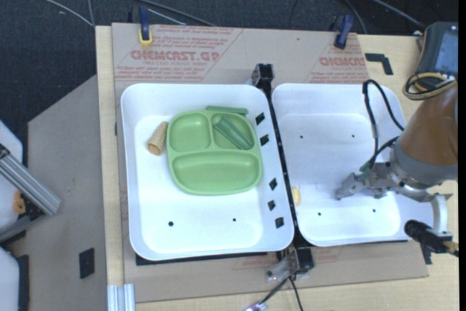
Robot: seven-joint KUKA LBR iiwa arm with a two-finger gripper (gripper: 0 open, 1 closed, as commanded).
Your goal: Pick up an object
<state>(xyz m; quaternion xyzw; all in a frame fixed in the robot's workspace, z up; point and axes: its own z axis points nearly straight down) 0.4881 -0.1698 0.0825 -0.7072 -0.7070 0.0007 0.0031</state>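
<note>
A green divided plate [215, 172] lies in the left bin [196, 222]. A green pod-shaped piece [233, 132] rests in the plate's upper right compartment. Just left of the plate, a tan cone [156, 138] lies on the bin floor. A small yellow-orange bit [295, 195] sits at the left rim of the right bin [328, 127], by the divider. My gripper [344, 191] is low over the right bin's floor in its lower right part, pointing left, about a hand's width right of the yellow bit. Nothing shows in it.
The grey arm with its orange band [433, 135] covers the right bin's right side, and a black cable [373, 120] loops above the wrist. Black clips [262, 75] mark the seam between the bins. Blue clamps [145, 23] hold the cardboard backing.
</note>
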